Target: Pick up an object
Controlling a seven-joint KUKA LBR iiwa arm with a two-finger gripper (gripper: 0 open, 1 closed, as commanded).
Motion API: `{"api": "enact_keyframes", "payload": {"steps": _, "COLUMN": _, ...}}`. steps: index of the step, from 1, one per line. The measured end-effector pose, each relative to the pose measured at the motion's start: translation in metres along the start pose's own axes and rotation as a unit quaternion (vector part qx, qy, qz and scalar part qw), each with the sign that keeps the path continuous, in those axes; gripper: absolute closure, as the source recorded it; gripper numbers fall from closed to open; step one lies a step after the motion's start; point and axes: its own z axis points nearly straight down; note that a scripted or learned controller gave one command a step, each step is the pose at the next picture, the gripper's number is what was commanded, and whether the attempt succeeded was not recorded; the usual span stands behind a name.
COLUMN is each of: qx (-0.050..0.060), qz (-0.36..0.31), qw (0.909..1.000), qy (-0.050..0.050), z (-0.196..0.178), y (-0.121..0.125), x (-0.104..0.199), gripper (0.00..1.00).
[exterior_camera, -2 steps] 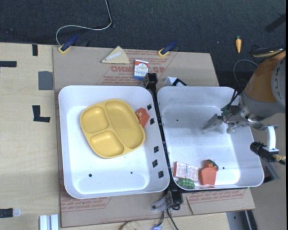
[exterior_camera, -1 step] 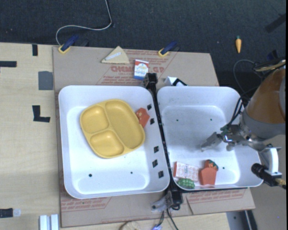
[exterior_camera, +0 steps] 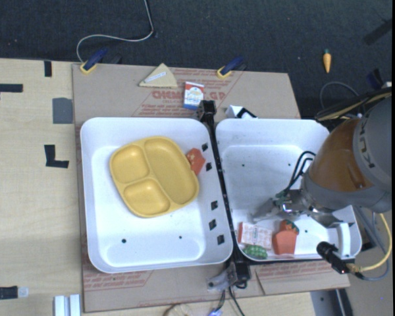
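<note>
Reaching in from right, arm (exterior_camera: 355,170) positioned over right bin (exterior_camera: 270,133). Gripper (exterior_camera: 276,208) located low in bin, above items at bin's near edge; finger state cannot be determined. Orange object (exterior_camera: 284,239) seated beside pink-and-green packet (exterior_camera: 255,236), unheld. Yellow divided plate (exterior_camera: 153,175) and small red item (exterior_camera: 195,160) contained in left bin (exterior_camera: 99,196).

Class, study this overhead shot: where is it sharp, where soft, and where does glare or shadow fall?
Camera view: yellow tray sharp and evenly lit; white bins bright, mildly washed out; arm soft and blurred; gripper casts faint shadow on the right bin's floor.
</note>
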Motion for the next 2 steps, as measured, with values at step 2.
{"api": "enact_keyframes", "payload": {"steps": 2, "qx": 0.003, "qz": 0.0, "qw": 1.0, "qy": 0.001, "z": -0.045, "y": 0.039, "x": -0.019, "gripper": 0.0}}
